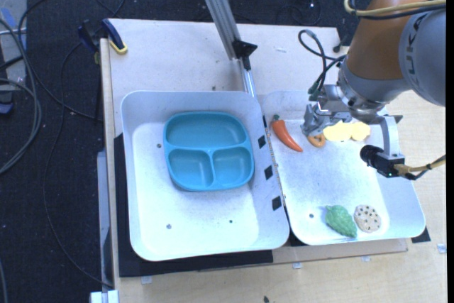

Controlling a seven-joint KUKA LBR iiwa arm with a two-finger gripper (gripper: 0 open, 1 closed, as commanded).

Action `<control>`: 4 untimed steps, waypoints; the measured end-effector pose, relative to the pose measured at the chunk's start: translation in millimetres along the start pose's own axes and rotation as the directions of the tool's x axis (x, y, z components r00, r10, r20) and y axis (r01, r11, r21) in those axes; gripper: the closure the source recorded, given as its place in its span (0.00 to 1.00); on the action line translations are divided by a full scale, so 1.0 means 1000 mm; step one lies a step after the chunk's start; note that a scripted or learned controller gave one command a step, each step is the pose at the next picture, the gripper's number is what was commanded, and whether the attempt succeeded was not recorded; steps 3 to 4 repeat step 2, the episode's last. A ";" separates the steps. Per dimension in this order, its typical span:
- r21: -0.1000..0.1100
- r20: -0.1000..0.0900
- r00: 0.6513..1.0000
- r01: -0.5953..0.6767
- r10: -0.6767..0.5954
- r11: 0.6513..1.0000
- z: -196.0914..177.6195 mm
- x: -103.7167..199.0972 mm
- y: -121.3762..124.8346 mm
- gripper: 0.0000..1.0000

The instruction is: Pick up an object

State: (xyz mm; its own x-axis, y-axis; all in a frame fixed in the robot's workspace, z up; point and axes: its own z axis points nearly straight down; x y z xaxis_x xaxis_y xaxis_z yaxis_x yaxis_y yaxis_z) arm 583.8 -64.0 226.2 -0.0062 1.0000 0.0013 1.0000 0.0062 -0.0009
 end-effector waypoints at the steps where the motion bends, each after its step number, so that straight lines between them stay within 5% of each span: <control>1: 0.002 0.000 1.000 0.000 0.000 1.000 0.009 0.051 -0.014 1.00; 2: -0.001 -0.001 1.000 0.002 -0.002 1.000 -0.004 0.111 -0.022 1.00; 4: -0.001 -0.001 1.000 0.002 -0.002 1.000 -0.004 0.111 -0.022 1.00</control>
